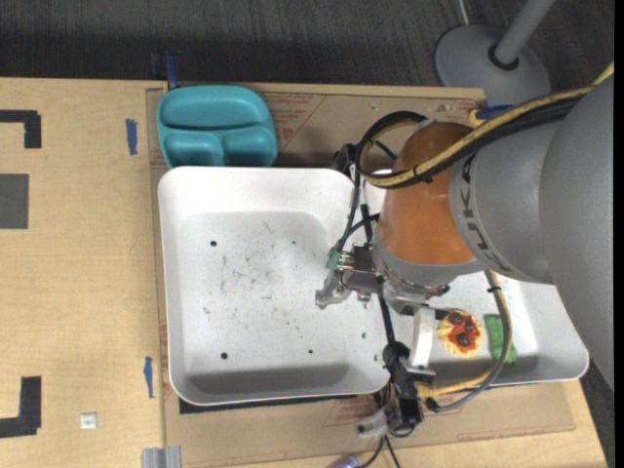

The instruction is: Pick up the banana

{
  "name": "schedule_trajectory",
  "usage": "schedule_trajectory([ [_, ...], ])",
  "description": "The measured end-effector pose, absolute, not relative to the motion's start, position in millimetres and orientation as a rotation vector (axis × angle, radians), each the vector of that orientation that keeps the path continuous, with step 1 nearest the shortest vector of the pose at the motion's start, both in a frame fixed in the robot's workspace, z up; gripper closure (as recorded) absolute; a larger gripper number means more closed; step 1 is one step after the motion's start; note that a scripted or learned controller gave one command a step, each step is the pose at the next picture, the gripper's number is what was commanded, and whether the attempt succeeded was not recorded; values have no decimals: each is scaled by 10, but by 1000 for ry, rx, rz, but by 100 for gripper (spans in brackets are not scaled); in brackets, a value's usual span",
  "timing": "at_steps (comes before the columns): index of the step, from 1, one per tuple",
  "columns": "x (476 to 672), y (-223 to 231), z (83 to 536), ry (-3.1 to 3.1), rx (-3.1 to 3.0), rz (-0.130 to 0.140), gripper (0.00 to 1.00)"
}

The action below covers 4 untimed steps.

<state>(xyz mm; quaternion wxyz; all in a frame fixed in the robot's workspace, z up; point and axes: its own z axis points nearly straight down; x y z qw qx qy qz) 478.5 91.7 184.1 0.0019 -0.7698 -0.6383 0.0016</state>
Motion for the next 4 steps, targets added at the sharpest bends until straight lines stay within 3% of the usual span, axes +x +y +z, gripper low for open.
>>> schedule_trajectory([
  [1,4813,1291,1226,-2216,-2221,-26,0],
  [2,4789,2113,2028,-2142,-2296,1,0],
  [3,4788,2243,916,-2208,-2233,2,0],
  [4,4791,2251,1015,-2206,-2234,-1,100],
])
